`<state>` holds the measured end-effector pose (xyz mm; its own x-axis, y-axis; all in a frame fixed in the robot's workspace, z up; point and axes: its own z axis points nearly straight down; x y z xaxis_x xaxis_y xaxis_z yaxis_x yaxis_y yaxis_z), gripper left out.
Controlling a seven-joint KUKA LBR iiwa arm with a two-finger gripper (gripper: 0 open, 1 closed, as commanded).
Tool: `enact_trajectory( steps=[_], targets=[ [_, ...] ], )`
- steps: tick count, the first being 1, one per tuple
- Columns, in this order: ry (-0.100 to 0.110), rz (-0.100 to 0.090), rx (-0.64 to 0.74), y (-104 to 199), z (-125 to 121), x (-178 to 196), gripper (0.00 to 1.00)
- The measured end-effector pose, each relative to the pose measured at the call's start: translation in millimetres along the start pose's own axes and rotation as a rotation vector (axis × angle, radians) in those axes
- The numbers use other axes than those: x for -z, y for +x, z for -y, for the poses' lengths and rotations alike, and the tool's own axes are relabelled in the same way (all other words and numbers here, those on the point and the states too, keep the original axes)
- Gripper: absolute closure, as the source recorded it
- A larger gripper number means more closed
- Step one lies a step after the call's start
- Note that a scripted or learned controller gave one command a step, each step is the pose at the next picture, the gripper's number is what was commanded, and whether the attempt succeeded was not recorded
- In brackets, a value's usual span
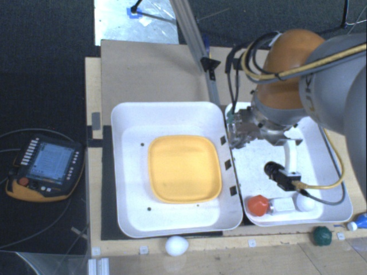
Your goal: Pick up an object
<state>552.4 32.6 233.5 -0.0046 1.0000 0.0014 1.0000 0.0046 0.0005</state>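
Item: bench [150,67] with two shallow white bins side by side, seen from above at a slant. Left bin [123,153]: one yellow plate [184,168], square with rounded corners, lying flat at the middle of the floor and apart from every wall. Right bin [255,173]: a red ball [258,205] at the near left corner, close to the near wall; a white ball [304,202] near the near right corner; a pale oblong piece [281,205] between the two, too faint to identify. Arm [338,79]: grey, with orange band [289,56] above the wrist, entering from the right and bending down over the far half of the right bin. Gripper [236,132]: low at the far left part of the right bin, just beside the wall shared with the left bin and well apart from the red ball and the white ball; how far it is parted cannot be told from this angle, and no object is seen in its grasp. Outside the bins, on the near edge of the bench: a white egg-shaped thing [176,246] below the left bin and a dark green ball [321,235] below the right bin's near right corner. On the dark floor to the left: a control pendant [45,169] with a lit screen, an orange underside and a trailing cable.
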Motion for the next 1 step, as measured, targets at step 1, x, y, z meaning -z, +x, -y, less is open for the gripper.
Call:
enact_trajectory(
  steps=[1],
  targets=[
    [0.001,0.000,-0.001,50.6,-11.1,-12.5,1.00]
  ],
)
